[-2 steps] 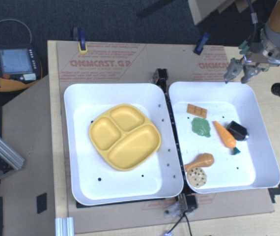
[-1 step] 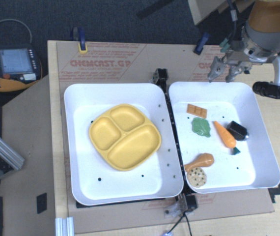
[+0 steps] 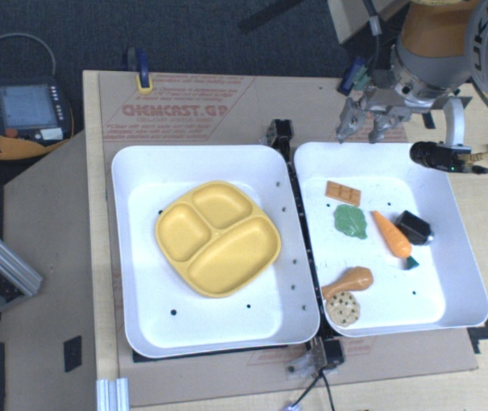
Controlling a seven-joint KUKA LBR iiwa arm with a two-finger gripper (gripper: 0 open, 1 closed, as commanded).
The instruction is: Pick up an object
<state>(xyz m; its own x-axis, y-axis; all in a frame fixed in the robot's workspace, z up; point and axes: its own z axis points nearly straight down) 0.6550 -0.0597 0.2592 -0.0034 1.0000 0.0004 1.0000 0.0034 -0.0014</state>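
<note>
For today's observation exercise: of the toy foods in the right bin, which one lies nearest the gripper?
The brown cracker, at the bin's far edge, just below the gripper. The others lie farther from it.

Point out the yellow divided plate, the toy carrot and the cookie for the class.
yellow divided plate [image 3: 218, 248]: camera view, on the ridge between its compartments.
toy carrot [image 3: 391, 233]: camera view, mid-length of its orange body.
cookie [image 3: 343, 308]: camera view, centre of its speckled face.

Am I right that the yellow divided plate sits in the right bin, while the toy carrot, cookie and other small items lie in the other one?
Not quite: the camera view shows the yellow divided plate in the left bin. The toy carrot, cookie and other small items lie in the right bin.
</note>
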